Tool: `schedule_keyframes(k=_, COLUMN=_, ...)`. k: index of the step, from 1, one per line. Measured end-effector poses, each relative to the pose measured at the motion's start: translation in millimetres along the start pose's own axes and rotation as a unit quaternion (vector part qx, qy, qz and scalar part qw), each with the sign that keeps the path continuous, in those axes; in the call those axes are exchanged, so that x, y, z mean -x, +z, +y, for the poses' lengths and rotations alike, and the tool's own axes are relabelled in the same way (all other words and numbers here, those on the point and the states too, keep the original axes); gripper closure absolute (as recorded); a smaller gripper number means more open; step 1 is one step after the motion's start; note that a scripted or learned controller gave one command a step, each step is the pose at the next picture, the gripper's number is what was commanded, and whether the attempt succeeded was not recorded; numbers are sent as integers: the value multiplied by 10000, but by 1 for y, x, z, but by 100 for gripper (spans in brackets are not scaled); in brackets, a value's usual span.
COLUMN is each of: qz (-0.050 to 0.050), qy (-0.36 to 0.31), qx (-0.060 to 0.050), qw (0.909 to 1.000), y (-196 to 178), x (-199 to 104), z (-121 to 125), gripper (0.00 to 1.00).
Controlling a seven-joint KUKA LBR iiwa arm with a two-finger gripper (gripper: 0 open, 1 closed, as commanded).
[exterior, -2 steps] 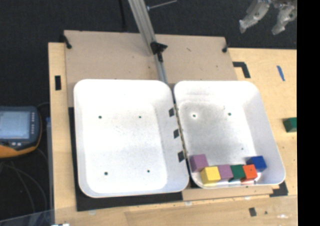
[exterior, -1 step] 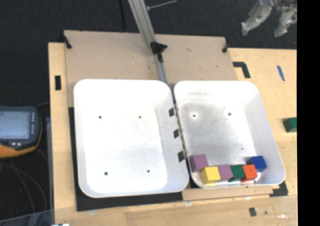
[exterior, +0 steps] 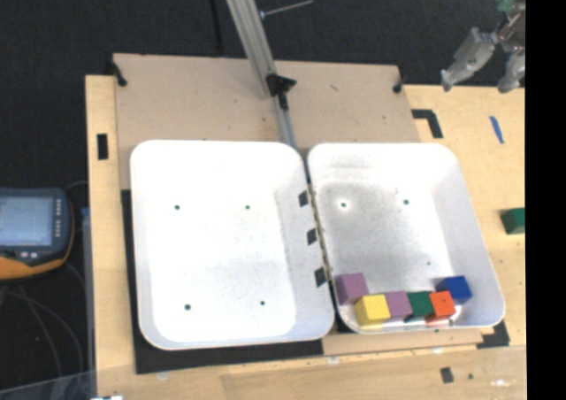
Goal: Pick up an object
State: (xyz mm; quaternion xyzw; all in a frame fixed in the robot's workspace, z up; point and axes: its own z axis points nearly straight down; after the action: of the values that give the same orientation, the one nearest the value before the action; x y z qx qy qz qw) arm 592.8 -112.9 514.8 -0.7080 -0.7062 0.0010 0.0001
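The gripper sits at the upper right, cut off by the frame edge and well apart from both bins, and whether it is apart or together I cannot tell. On the tabletop the right bin holds a row of small blocks along its near wall: a purple block, yellow block, mauve block, green block, orange block and blue block. The row runs left to right, and something pale beneath the orange block is too small to identify.

Gripper: upper right of frame, at the edge, two pale fingers splayed apart, pointing downward.
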Motion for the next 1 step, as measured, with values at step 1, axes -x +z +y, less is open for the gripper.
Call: schedule_keyframes(k=1, qz=-4, qy=-35, qx=35, qw=10000, y=-33, x=-27, z=80, gripper=0)
